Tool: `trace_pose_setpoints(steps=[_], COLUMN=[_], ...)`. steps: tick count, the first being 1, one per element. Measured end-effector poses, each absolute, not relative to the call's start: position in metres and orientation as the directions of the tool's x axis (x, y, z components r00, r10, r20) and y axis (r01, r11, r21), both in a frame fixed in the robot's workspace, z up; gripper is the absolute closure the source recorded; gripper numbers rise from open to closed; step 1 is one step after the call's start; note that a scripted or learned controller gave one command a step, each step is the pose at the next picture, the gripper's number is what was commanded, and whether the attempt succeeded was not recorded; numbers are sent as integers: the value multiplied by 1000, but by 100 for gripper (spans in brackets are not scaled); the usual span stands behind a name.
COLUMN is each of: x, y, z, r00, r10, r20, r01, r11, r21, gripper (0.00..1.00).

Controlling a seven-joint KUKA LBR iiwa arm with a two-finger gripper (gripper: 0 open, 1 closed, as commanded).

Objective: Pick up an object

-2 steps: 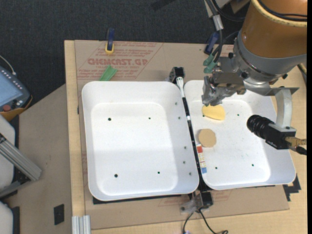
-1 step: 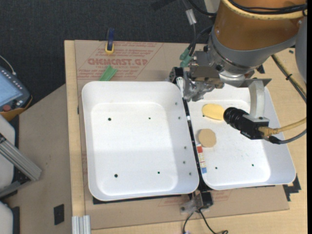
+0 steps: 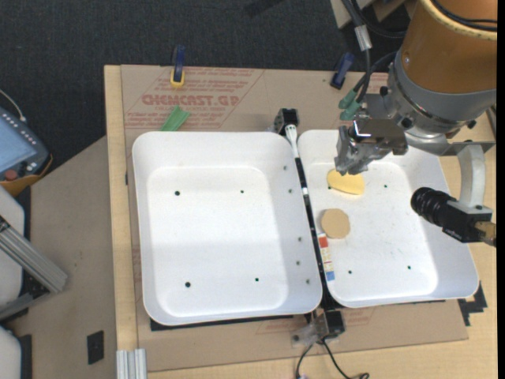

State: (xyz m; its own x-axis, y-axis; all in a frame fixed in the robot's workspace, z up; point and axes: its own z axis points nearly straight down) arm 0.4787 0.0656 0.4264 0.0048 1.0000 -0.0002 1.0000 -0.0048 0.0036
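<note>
Camera view, pincer over yellow piece

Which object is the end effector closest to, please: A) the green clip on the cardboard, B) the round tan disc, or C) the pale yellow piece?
C: the end effector sits right at the top edge of the pale yellow piece, while the round tan disc lies apart from it, nearer the camera.

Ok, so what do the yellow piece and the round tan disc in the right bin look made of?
Yellow piece: probably foam or soft plastic, matte; even pale colour, no glints. Round tan disc: possibly cork or wood, matte; dull mottled brown face. Neither is certain.
</note>
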Motion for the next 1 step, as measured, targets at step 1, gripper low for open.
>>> trace_pose_setpoints(steps=[1], x=[480], y=[122], z=[461], r00=[-5], r10=[1000], r20=[2], r01=[1000], r11=[5], r21=[6], gripper=[100])
